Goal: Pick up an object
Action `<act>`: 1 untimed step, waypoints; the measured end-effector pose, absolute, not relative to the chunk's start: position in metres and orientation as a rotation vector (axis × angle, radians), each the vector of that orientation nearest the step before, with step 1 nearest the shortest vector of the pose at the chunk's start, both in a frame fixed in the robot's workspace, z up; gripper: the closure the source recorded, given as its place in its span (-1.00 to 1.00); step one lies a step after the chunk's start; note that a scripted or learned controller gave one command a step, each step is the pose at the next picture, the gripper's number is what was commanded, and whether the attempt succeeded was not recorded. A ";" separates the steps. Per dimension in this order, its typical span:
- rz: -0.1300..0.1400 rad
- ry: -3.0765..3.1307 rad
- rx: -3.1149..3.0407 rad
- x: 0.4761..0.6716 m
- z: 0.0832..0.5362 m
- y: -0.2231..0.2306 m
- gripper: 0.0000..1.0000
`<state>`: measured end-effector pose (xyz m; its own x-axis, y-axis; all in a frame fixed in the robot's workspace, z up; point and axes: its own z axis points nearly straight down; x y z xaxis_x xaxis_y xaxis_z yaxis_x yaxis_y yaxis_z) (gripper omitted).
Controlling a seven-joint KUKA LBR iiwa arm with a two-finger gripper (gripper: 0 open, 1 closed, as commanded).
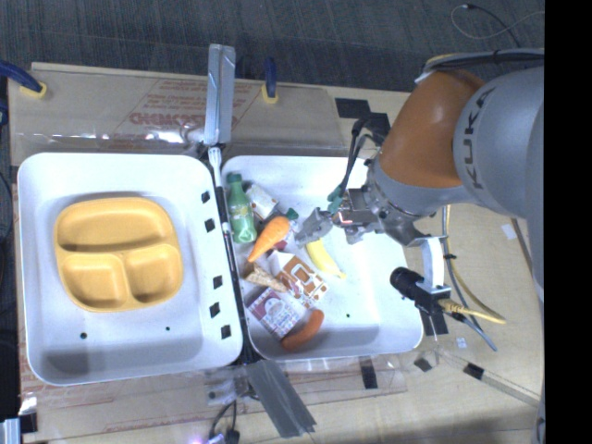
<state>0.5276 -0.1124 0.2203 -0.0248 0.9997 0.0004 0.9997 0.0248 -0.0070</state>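
now | gripper [313, 227] state unclear, over banana [325, 258] | right bin [393, 339] right side bare

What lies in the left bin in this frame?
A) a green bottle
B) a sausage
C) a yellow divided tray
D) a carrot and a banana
C: the yellow divided tray sits alone in the left bin, while the toy foods lie in the right bin.
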 end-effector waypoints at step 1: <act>-0.005 -2.293 -2.157 0.571 0.097 -0.140 -1.00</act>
